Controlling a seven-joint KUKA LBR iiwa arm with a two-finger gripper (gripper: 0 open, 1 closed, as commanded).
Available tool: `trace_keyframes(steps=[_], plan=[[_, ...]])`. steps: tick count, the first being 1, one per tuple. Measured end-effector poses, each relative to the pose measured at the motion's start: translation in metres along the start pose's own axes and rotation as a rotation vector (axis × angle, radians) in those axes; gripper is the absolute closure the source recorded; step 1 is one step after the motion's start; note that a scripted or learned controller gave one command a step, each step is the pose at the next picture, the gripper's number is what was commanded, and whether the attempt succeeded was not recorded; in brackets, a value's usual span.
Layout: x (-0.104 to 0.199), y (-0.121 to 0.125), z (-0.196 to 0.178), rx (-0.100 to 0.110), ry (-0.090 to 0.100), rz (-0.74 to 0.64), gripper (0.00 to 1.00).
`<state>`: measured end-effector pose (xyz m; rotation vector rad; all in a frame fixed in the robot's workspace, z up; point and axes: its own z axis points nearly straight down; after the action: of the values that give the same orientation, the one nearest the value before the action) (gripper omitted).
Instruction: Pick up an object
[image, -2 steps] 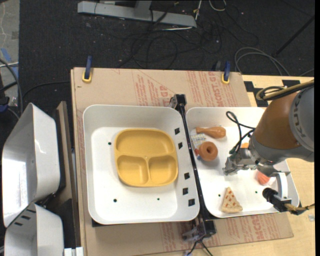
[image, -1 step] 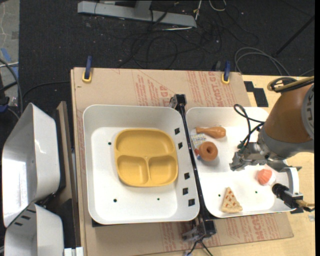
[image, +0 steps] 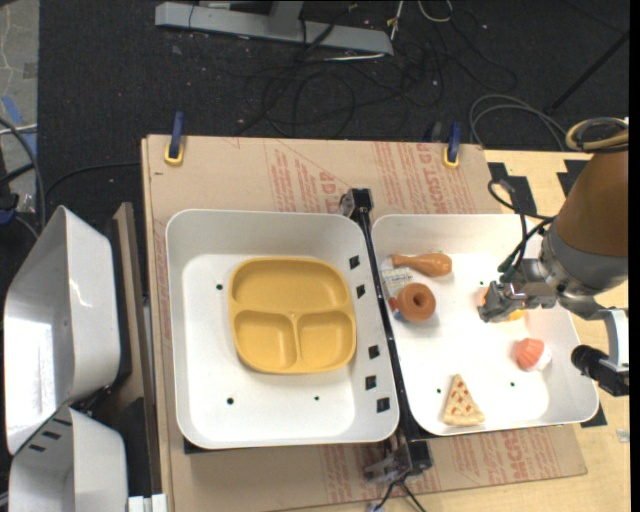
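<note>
In the right bin (image: 560, 400) lie a chicken drumstick (image: 424, 263), a brown donut (image: 416, 302), a pizza slice (image: 461, 402) and a pink strawberry-like piece (image: 530, 353). My gripper (image: 497, 303) hangs low over the right bin's upper right part, just above a small orange-yellow item (image: 513, 315) that peeks out beneath it. The arm covers most of that item, so I cannot tell whether the gripper touches it.
The left bin (image: 200, 330) holds a yellow three-compartment plate (image: 294, 312). A black divider (image: 380, 320) runs between the bins. Cables lie on the dark floor behind the bench, and white boxes stand at the far left.
</note>
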<state>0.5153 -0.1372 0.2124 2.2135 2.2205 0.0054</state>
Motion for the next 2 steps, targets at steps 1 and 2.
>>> trace_keyframes(steps=[1,2], plan=[[0.000,0.001,-0.027,0.003,0.001,0.000,1.00],[0.060,0.008,-0.023,0.007,0.004,-0.006,1.00]])
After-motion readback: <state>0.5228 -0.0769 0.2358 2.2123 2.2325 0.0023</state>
